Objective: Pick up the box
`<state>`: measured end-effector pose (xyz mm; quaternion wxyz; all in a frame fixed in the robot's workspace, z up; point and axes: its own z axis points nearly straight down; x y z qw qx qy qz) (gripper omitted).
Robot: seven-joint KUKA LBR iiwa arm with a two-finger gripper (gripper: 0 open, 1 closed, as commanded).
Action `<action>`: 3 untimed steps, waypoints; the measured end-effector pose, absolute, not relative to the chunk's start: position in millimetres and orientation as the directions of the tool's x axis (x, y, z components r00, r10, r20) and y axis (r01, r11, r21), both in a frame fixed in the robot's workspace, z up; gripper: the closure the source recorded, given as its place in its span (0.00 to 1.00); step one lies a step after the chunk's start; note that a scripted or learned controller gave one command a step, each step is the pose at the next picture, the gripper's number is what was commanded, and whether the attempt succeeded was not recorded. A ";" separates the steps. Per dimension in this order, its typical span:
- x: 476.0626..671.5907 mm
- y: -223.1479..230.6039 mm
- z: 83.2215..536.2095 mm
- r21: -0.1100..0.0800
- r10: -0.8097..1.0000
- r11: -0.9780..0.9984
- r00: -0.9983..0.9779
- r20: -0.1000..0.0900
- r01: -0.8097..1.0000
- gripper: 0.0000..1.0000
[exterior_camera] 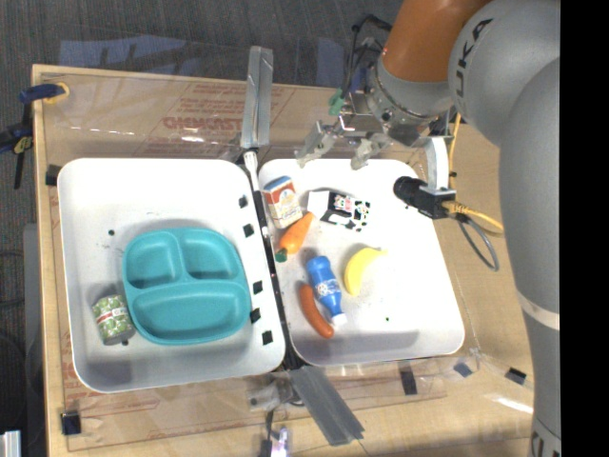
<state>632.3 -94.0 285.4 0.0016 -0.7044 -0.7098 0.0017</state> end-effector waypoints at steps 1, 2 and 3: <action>603.5 -106.3 149.2 -0.005 0.985 0.170 -0.170 0.000 0.985 0.00; 657.4 -114.9 97.5 0.005 0.988 0.153 -0.153 -0.022 0.988 0.00; 657.4 -108.4 106.6 0.000 0.987 0.162 -0.162 -0.012 0.987 1.00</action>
